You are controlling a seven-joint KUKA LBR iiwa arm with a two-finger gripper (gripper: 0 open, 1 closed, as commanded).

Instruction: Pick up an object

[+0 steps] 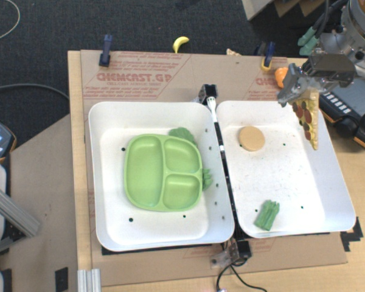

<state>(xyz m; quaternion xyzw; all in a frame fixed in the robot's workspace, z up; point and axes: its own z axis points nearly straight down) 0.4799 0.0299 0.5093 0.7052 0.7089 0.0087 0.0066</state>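
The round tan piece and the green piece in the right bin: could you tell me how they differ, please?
The round tan piece is a flat disc; the green piece is longer and ridged. The tan one lies in the far half of the right bin, the green one near its front edge. Both lie loose on the bin floor, apart from each other and from the gripper.

Cardboard sheet under both bins, blue clamps on its edge
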